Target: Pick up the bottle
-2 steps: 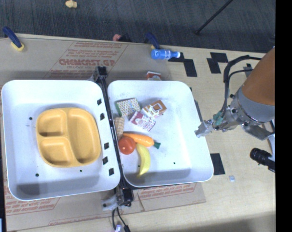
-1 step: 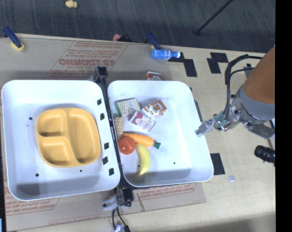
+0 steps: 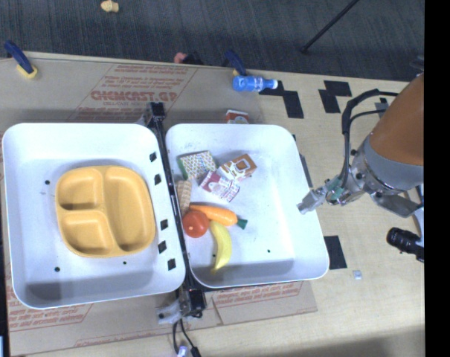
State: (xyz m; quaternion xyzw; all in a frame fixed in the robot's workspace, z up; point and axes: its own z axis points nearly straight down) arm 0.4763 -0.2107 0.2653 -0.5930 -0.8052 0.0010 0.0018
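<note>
Arm (image 3: 392, 151) bent low, gripper (image 3: 308, 202) at right bin (image 3: 284, 266) rim

The arm (image 3: 394, 136) is cut off at the 3 o'clock edge; the tool (image 3: 315, 198) is too small (and blurred) to read.

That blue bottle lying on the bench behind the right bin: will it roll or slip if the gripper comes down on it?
The bottle lies on its side on flat cardboard outside the right bin, so a nudge would probably roll it. It looks small and plastic, likely light and easily pushed away. Its round body may slip unless gripped across its width. The gripper is at the bin's right edge, well short of it.
</note>
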